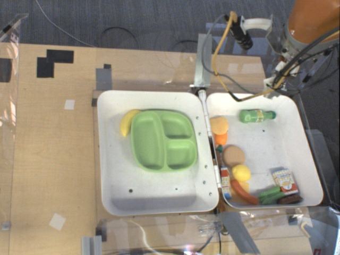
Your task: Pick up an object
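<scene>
- The arm [313, 9] sits at the top right corner, above the far edge of the right bin [297, 122]; its gripper end is lost among cables and brackets, so I cannot tell how the jaws stand.
- No object is picked out yet. The nearest candidate is the green bottle [256, 116], lying on its side in the right bin's far part, just below the arm.
- Further from the arm, along the bin's left wall, an orange ball [219, 125], a brown round thing [234, 155] and a yellow lemon [241, 172] sit close together.
- At the bin's near edge lie a small carton [282, 179], a sausage [244, 193] and a green pod [270, 195], touching or nearly so.
- The left bin [114, 153] holds a green divided plate [162, 139] with a banana [126, 122] tucked against its far-left rim.
- Risks, as I judge them: the bottle could roll away from closing jaws; in the crowded clusters the jaws may nudge neighbours or strike the bin wall; the loose yellow cable [220, 41] could snag during descent.
</scene>
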Robot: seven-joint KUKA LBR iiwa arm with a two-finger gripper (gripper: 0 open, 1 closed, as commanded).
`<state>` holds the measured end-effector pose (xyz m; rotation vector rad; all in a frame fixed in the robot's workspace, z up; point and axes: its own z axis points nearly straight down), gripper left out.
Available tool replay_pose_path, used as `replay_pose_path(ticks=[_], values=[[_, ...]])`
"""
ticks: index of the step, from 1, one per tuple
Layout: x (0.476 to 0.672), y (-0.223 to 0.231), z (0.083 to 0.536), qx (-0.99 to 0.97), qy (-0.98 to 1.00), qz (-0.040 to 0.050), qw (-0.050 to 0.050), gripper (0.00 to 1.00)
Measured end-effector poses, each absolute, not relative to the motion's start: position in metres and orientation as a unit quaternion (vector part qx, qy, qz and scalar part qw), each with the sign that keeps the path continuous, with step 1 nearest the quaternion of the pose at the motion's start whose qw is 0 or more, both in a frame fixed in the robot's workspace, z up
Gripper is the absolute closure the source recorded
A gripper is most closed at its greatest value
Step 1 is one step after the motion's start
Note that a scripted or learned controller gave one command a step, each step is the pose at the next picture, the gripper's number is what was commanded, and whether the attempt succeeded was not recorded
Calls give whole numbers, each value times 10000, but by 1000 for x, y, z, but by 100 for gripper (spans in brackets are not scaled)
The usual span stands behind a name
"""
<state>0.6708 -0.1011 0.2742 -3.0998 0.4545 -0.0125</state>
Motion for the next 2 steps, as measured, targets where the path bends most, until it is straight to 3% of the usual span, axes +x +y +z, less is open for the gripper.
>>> replay_pose_path(ticks=[1,2], values=[[669,-31,313,-9671,2545,-19,37,100],[648,-126,243,-9896,1437,-7,9,100]])
